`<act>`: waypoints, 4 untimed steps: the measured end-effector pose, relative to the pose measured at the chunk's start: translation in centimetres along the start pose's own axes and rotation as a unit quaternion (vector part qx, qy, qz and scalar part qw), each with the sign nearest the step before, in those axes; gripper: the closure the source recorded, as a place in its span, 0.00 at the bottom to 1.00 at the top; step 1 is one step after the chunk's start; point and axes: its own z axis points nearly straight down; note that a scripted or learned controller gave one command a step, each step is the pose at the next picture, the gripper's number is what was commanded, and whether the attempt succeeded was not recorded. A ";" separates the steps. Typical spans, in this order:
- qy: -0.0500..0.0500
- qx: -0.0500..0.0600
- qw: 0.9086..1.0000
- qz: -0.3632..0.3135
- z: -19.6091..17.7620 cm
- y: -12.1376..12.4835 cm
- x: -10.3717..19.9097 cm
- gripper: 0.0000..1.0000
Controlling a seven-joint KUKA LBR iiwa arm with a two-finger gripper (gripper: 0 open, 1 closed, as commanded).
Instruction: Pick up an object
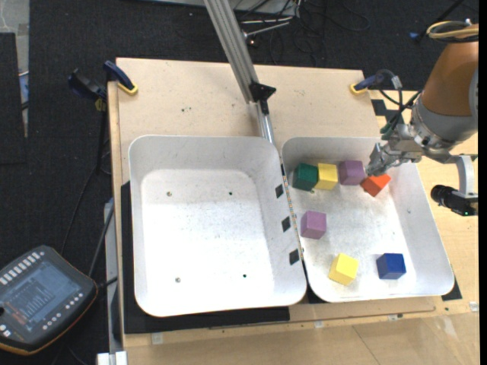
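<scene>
The gripper (378, 167) hangs over the far part of the right bin (426, 226), its tip just above the orange cube (374, 184); whether it has closed on the cube I cannot tell. The cube sits tilted just right of the purple cube (351, 172), at the end of a far row. It looks light, rigid and smooth-faced, probably wood or foam. Best taken across two opposite flat faces, since a grip on corners would likely slip.

Robotics lab, teach pendant (38, 299), clamped bench (228, 101), white bins (152, 166), floor cables (312, 33)
</scene>
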 end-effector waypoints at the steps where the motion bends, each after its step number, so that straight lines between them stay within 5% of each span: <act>1: 0.002 0.003 1.000 -0.002 0.3 -1.5 5.2 1.00; 4: 0.002 0.002 1.000 -0.003 -2.4 -4.9 20.9 1.00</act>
